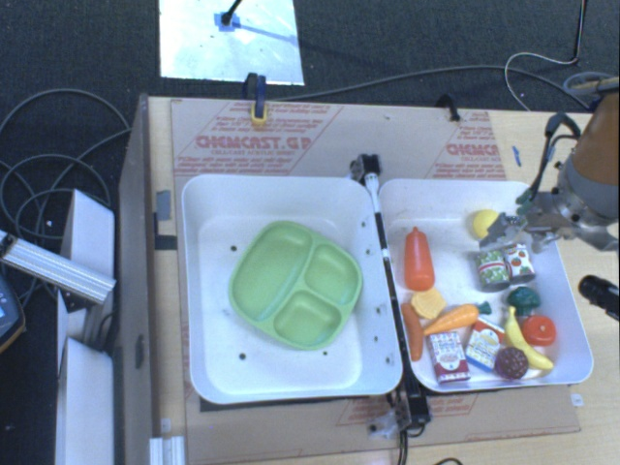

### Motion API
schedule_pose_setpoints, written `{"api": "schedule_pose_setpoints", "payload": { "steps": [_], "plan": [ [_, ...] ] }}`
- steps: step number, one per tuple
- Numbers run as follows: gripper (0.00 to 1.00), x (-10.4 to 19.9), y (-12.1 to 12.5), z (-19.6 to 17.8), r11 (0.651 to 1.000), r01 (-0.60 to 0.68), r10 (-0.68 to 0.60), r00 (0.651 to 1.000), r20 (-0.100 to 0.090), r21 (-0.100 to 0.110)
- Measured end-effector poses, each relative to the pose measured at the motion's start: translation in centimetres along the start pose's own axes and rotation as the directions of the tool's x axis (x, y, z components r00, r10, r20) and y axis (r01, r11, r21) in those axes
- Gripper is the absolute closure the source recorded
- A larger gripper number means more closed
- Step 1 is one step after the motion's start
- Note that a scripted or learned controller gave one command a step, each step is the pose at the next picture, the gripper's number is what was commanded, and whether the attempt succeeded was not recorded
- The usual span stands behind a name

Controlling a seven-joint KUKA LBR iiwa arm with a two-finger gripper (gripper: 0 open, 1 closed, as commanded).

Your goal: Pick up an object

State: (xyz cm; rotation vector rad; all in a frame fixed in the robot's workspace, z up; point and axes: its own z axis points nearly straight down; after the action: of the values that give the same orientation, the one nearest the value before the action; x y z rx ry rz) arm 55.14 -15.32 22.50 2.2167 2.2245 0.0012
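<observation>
My gripper (513,227) hangs over the back right part of the right bin (455,206), on the grey arm (593,177) that comes in from the right. It is just right of a yellow lemon (482,223) and just above a green-labelled can (492,270) and a small red and white can (521,262). Nothing can be seen held in it. Further left in the same bin an orange-red bottle (418,259) lies on the floor.
The right bin also holds a carrot (452,319), a broccoli (523,299), a tomato (540,330), a banana (524,343), a red juice box (446,356) and several other small toys. A green divided plate (295,284) lies in the left bin (223,211).
</observation>
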Motion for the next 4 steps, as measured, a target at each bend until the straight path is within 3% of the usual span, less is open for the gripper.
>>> {"api": "schedule_pose_setpoints", "payload": {
  "steps": [1,2,3,4],
  "plan": [
    [0.0,0.3,7.3,5.9,1.0,0.001,-0.001,1.0,0.0,0.002],
    [0.0,-3.2,3.7,14.0,1.0,0.007,-0.007,1.0,-0.016,0.0],
    [1.0,-3.5,3.7,12.9,1.0,0.006,-0.006,1.0,-0.008,-0.004],
    [0.0,-2.9,3.9,12.9,1.0,0.012,-0.012,1.0,-0.016,-0.007]
  ]
}}
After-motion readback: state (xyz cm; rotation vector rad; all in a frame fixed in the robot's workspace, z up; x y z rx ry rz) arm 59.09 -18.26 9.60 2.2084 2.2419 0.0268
